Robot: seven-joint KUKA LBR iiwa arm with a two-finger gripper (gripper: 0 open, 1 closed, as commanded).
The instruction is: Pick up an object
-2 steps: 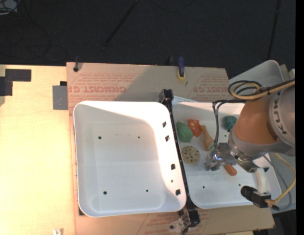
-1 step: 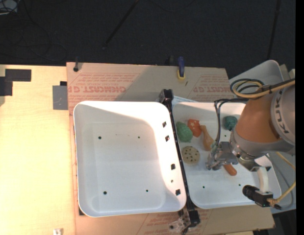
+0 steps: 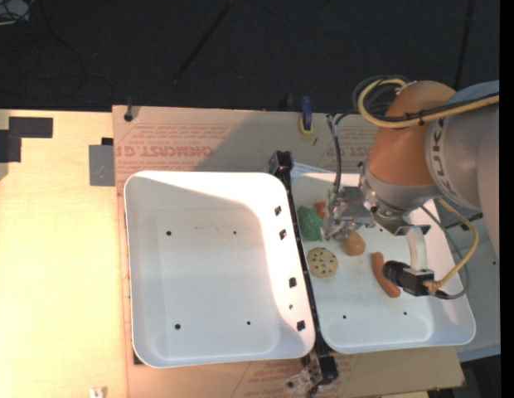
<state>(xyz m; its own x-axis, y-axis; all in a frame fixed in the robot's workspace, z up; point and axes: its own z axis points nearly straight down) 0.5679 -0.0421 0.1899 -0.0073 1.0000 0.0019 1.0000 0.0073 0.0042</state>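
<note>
My gripper (image 3: 338, 222) hangs low in the right bin (image 3: 390, 330), near its back left part. Several small objects lie around it. A green piece (image 3: 309, 220) sits just left of the gripper, and a small red piece (image 3: 321, 208) peeks out beside it. A tan lump (image 3: 353, 243) lies right below the gripper. A round biscuit with dark dots (image 3: 322, 262) rests in front of it, and an orange-red sausage shape (image 3: 384, 274) lies further right. Nothing visibly sits between the fingers.
The left bin (image 3: 157, 222) stands beside the right one, with black clips (image 3: 292, 282) along the shared edge. The arm's orange band (image 3: 406, 139) and grey body cover the right bin's back right corner. A black cable plug (image 3: 406, 276) hangs over the right bin.
</note>
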